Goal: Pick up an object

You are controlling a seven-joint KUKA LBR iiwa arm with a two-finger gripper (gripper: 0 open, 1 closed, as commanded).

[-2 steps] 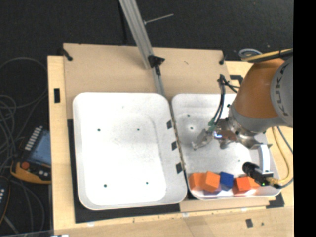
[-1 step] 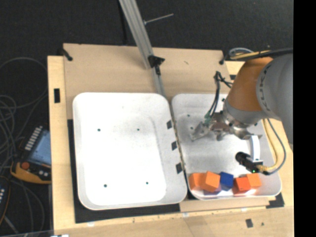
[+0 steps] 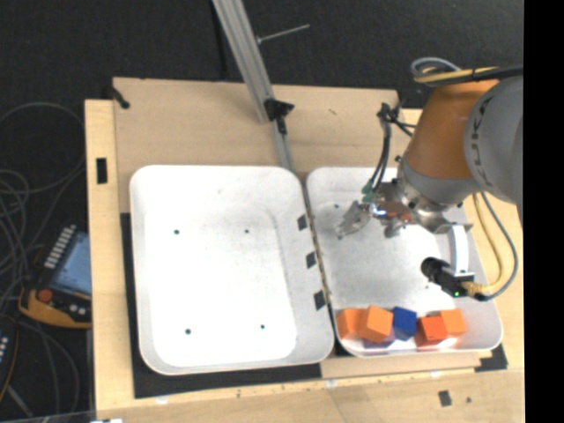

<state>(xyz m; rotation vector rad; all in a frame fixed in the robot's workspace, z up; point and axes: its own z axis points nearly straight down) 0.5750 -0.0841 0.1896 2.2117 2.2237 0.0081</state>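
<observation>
Several small blocks lie in a row along the near wall of the right bin [image 3: 388, 271]: two orange blocks [image 3: 366, 322], a blue block [image 3: 404, 321] and two more orange ones [image 3: 441, 326]. My gripper [image 3: 370, 225] hangs over the far part of that bin, well apart from the blocks. One grey finger [image 3: 350, 222] points left and the other sits to its right, with bare bin floor showing in the gap. The gripper is open and holds nothing. The orange-banded wrist [image 3: 449, 144] rises behind it.
The left bin [image 3: 220, 263] lies beside the right one, with clips along the shared edge [image 3: 313, 258]. A grey metal rail [image 3: 247, 51] slants down to the bins' far junction. Cables and a black fitting [image 3: 441, 274] hang at the right bin's right side.
</observation>
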